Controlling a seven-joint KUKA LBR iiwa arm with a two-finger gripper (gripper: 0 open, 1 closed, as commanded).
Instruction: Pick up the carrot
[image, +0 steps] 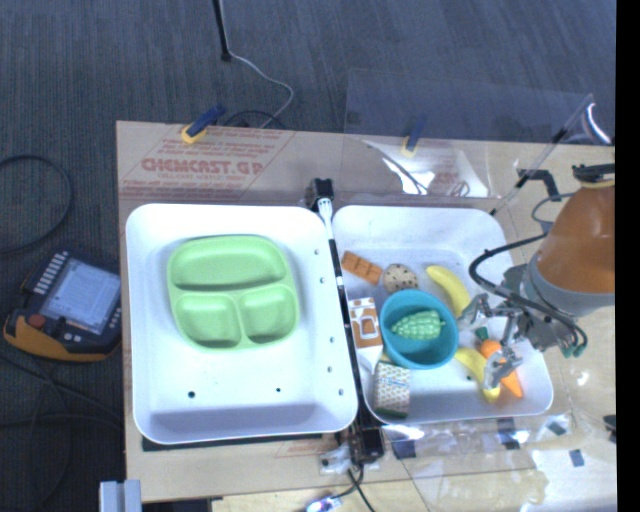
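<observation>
Two shallow white bins sit side by side on a pale brown board with red lettering printed along its far edge, and the board rests on dark grey carpet. The left bin (150, 400) holds a green divided plate (233, 290). The right bin (420, 222) is crowded: a blue bowl (415, 345) with a knobbly green item inside, a banana (449, 289) just behind the bowl, an orange block (361, 268), a speckled round thing (400, 277) and a small patterned cup (392, 387) near the front. The carrot (497, 366) lies in the near right corner of that bin, touching a small yellow piece (473, 367). The gripper (497, 336) hangs right over the carrot, its metal fingers low among the clutter; I cannot tell how far apart they are, nor whether they have hold of anything. A yellow-cased handheld pendant (68, 306) lies on the carpet off to the left, with black cables looping around it. Clear plastic sheeting covers the board's far right corner.
</observation>
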